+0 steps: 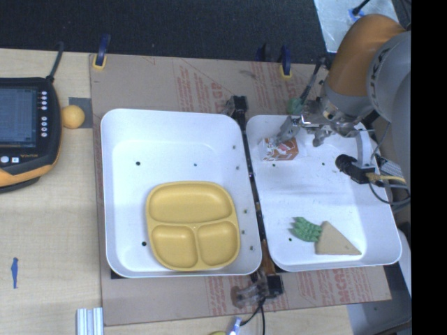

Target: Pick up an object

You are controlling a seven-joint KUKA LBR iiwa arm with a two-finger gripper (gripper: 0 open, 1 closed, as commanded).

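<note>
1. The gripper (290, 132) hangs low over the right bin's (363, 208) far left corner; whether it is released or clenched, I cannot tell.
2. A red-and-white packet (279, 149) lies just beneath it, touching or nearly so.
3. A green toy (305, 229) and a tan wedge (337, 241) rest together near the front.
4. The left bin (126, 159) holds a yellow divided tray (192, 224).

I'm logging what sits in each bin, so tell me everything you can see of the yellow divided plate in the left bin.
The yellow divided plastic plate lies flat and upright on the floor of the left white bin, toward its near right corner. It is a rounded rectangle with raised rims marking three compartments: one wide one along the far side, two smaller ones side by side on the near side. Its surface looks smooth, matte and evenly pale yellow. All three compartments are bare. It touches the bin floor and nothing else.
</note>
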